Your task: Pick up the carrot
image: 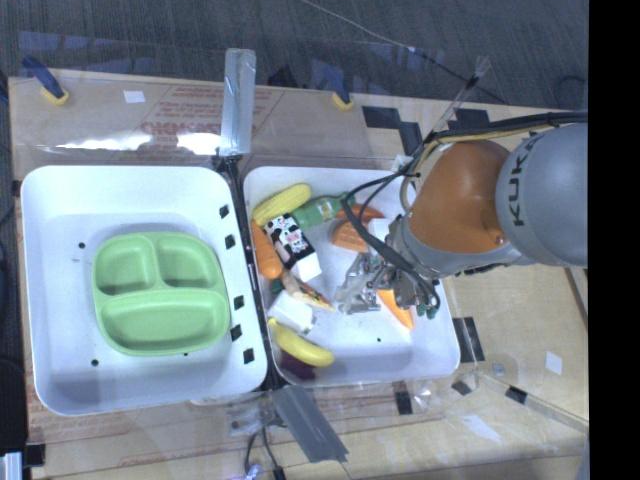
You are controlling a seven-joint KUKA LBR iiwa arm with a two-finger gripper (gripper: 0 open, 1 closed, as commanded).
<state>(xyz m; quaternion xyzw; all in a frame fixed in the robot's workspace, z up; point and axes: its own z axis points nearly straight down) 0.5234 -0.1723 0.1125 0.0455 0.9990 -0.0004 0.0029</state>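
Two white bins are seen side by side on the tabletop (520, 368). In the left bin (50, 268) a green plate (158, 293) with three parts is laid flat near the middle. The right bin (435, 353) is crowded with toy food. A yellow banana (282, 203) is found at the top of this bin, and just beside it a green bottle (318, 209) is laid. A little carton with black and white cow spots (290, 238) is placed below the banana. A long orange carrot (266, 254) is laid along the left wall of the right bin, touching the side of the cow carton. A second yellow banana (302, 347) is seen near the bottom of the bin, with something dark purple (292, 367) tucked under it. The grey arm with its big orange band (455, 203) is reached in from the right, over the right side of the right bin. The end effector (372, 286) is pointed down among the things in the middle of the bin, well apart from the long carrot. A small orange piece (396, 308) is seen just under the wrist, and another orange thing (350, 236) is laid above it. It cannot be told if the end effector is open or closed, because it is mixed up with shiny clutter.
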